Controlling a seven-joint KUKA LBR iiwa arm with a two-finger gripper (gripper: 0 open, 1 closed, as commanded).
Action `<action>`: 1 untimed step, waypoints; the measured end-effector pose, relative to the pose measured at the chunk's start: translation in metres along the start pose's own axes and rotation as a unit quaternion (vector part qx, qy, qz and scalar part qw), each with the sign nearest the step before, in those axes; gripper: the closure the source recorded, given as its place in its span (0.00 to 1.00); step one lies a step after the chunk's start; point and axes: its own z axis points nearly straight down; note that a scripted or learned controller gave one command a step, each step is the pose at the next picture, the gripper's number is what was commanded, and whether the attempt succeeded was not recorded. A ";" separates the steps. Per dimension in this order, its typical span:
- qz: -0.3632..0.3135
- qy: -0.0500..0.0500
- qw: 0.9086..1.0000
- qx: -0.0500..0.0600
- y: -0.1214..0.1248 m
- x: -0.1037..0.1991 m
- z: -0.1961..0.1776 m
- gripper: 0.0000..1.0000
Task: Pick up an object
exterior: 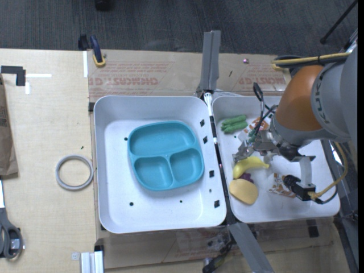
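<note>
In the right bin [318,209] lie a yellow banana [250,165], a pale yellow potato-like piece [244,191] with a small purple thing [246,177] at its top, and a green bean pod [234,123]. A small orange and white object [254,128] lies near the pod. My gripper [248,151] hangs low over the bin, just above the banana's upper end, its metal fingers pointing left and down. Nothing shows between them. The arm's orange band and grey body cover the bin's right half.
The left bin [114,209] holds a blue three-compartment plate [166,154]. A patterned scrap [280,187] lies in the right bin near the front. On the bench to the left rest a grey tape ring [74,172] and scissors [10,238].
</note>
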 end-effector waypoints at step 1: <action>-0.172 0.000 0.985 -0.001 -0.028 -0.002 0.000 0.00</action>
